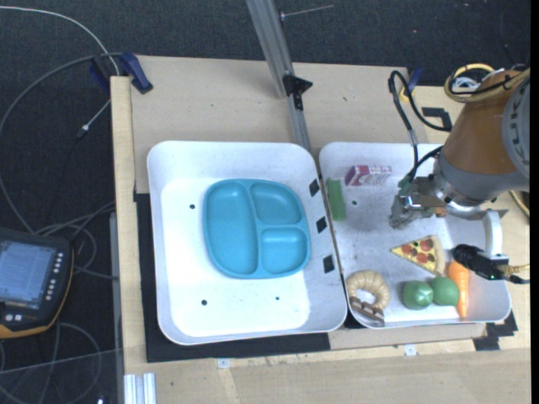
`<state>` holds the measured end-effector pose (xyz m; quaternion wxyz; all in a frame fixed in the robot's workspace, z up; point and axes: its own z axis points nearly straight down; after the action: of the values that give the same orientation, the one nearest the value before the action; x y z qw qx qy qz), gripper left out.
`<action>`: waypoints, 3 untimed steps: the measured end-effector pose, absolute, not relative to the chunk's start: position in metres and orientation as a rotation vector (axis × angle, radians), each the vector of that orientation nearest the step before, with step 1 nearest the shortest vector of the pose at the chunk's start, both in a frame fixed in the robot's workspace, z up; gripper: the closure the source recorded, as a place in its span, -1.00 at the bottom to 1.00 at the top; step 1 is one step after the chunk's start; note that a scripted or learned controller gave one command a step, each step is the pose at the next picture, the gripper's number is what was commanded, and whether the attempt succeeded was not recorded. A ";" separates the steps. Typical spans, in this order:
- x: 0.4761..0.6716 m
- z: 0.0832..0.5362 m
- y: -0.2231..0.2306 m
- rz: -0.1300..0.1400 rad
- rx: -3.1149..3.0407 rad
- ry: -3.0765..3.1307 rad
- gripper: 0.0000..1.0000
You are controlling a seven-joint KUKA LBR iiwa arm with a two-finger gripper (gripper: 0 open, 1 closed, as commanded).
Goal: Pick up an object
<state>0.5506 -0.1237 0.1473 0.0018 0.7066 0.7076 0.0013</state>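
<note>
White plastic walls the right bin (337,162), where the toys lie: a pizza slice (418,252), a green apple (415,294), a carrot (460,284), a doughnut (368,291), a pink carton (368,174) and a green block (336,199). The gripper (405,211) hangs over bare bin floor, just above the pizza slice, holding nothing; whether it is spread or closed I cannot tell. The pizza slice looks the nearest target: centre over it, then descend straight, clear of the carrot.
</note>
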 end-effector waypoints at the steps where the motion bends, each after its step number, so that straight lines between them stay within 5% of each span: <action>1: 0.553 0.191 -0.123 0.005 2.216 2.220 1.00; 2: 0.554 0.213 -0.123 0.004 2.217 2.221 1.00; 3: 0.555 0.209 -0.066 0.001 2.218 2.231 1.00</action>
<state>0.5553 -0.0663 0.2086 -0.0019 0.7050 0.7092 0.0004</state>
